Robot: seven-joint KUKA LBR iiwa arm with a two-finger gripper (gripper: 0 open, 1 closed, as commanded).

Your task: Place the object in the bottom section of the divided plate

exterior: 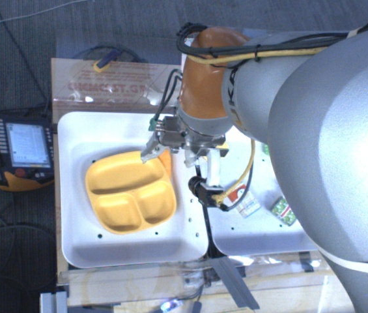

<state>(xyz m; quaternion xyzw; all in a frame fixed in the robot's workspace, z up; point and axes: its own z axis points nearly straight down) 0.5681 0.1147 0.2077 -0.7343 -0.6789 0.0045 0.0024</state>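
An orange object (165, 160) lies at the right edge of the yellow divided plate (130, 191), just beneath the gripper (152, 150); whether it is gripped cannot be told. The step calls for carrying it toward the plate's near side — clear of the ridges — before letting go. One plate, two white bins (73, 175), several small packets in the right bin (255, 240).

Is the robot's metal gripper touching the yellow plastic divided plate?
Cannot tell. In the camera view the gripper overlaps the plate's upper edge, with no gap or contact plain.
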